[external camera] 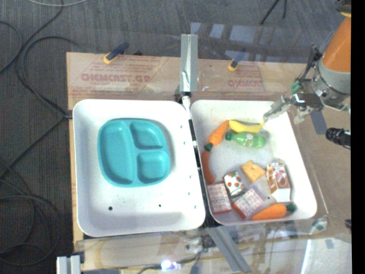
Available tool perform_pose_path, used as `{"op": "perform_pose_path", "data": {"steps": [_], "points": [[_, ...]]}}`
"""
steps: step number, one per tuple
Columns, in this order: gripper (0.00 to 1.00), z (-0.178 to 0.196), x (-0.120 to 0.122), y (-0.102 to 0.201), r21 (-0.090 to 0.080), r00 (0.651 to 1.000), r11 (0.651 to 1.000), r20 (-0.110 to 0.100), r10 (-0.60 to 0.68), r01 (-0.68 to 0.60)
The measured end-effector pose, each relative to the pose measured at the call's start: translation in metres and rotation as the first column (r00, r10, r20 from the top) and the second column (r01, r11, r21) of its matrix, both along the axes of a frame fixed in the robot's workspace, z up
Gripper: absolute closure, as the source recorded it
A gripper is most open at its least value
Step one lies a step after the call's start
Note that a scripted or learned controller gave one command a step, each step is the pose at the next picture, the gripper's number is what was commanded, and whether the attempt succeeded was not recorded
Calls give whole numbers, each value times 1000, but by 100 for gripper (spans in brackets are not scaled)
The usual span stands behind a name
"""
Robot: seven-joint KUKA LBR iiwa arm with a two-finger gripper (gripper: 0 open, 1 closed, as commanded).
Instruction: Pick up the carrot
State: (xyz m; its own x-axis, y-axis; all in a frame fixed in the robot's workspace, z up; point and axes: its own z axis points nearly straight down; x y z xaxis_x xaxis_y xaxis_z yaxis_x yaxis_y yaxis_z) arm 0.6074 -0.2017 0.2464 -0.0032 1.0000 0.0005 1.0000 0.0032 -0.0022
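Note:
Two carrots lie in the right bin (302,153). One carrot (217,133) rests tilted near the bin's far left, beside a yellow banana (245,126). The other carrot (270,212) lies along the near wall, its green top pointing right. My gripper (295,114) hangs over the bin's far right corner, above and to the right of the banana. It is open, with nothing between its fingers (274,111). It is well apart from both carrots.
A green bottle (250,139) lies under the banana. An orange stick (206,168) lies along the right bin's left wall. A cheese wedge (252,170) and several small cartons (277,177) crowd the near half. The left bin (85,210) holds a teal divided plate (135,151).

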Motion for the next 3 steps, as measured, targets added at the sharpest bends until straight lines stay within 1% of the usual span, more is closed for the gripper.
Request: {"op": "perform_pose_path", "data": {"steps": [1,2,3], "points": [[0,-100,-24,31,0,997,997,-1,74,-74],[0,-156,16,88,-9,969,969,7,249,-248],[0,-158,45,92,7,992,993,-46,114,-114]]}}
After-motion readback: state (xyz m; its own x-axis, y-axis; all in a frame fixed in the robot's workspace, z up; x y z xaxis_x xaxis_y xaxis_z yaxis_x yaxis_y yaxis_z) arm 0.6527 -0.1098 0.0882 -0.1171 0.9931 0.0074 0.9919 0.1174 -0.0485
